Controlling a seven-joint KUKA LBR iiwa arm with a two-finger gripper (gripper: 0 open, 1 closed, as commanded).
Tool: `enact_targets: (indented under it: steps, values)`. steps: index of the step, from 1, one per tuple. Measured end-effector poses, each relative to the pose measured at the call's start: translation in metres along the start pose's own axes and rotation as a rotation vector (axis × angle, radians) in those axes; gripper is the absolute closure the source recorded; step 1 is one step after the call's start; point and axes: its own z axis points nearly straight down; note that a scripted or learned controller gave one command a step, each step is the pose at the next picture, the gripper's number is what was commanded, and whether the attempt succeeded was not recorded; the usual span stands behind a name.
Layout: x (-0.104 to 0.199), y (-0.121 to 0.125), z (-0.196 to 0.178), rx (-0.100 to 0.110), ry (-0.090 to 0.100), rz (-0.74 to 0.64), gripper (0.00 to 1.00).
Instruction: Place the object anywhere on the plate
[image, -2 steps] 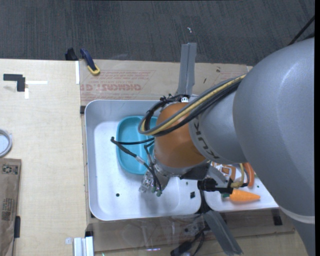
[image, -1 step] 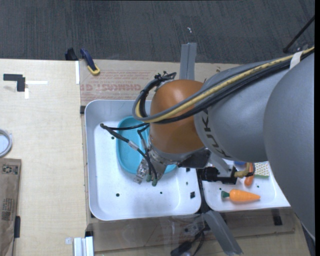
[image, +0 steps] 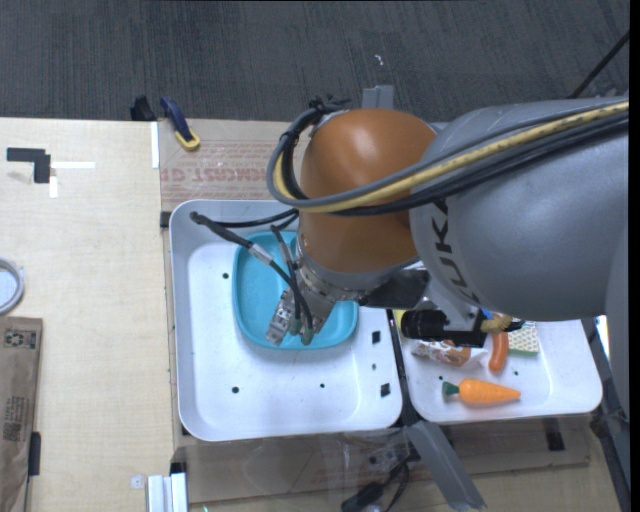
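I saw the gripper (image: 296, 322) low over the blue plate (image: 256, 290) in the left bin (image: 200, 400); claw state unreadable; toy carrot (image: 483, 392) lay in the right bin (image: 575, 385).

This looks like a robotics lab. A big grey industrial arm (image: 530, 200) with an orange band (image: 360, 190) and bundled cables reaches over a pale wooden bench (image: 80, 260) bearing two shallow white bins (image: 200, 400). Dark carpet (image: 200, 50) lies beyond, and a tape roll (image: 8, 287) and a clamp (image: 178, 122) sit nearby.
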Motion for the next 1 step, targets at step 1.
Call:
enact_targets:
  steps: [1]
  values:
    - [-0.0175, -0.0295, 0.0903, 0.002, 0.002, -0.024, 1.00]
